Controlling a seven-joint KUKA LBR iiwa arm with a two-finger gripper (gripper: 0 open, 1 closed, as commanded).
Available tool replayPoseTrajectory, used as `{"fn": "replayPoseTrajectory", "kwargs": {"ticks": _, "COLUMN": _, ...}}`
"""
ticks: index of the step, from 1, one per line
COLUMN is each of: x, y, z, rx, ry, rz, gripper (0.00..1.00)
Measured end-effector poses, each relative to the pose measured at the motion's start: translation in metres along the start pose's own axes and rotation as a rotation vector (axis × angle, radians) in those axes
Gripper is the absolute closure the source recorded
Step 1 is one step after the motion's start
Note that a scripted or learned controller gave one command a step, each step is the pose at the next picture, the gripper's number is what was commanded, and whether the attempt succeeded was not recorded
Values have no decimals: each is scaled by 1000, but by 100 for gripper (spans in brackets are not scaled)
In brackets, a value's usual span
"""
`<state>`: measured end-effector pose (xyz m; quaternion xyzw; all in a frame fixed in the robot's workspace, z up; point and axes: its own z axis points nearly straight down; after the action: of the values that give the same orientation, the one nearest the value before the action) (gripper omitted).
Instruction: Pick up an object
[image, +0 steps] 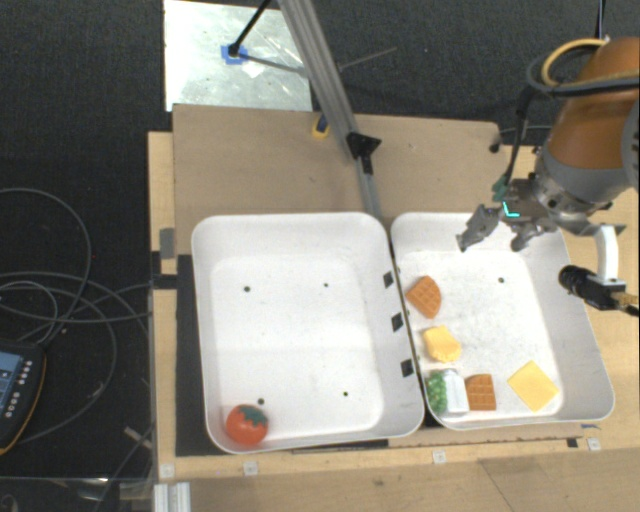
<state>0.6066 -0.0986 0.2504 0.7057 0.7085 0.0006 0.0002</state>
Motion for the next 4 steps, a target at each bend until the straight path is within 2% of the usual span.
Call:
{"fn": "replayPoseTrajectory", "kwargs": {"ticks": 3, "x": -12, "y": 2, "z": 129, "rx": 4, "ry": 0, "rz": 4, "gripper": 0}}
{"fn": "replayPoseTrajectory", "kwargs": {"ticks": 4, "x": -12, "y": 3, "z": 116, "rx": -2, "ry": 0, "rz": 3, "gripper": 100}}
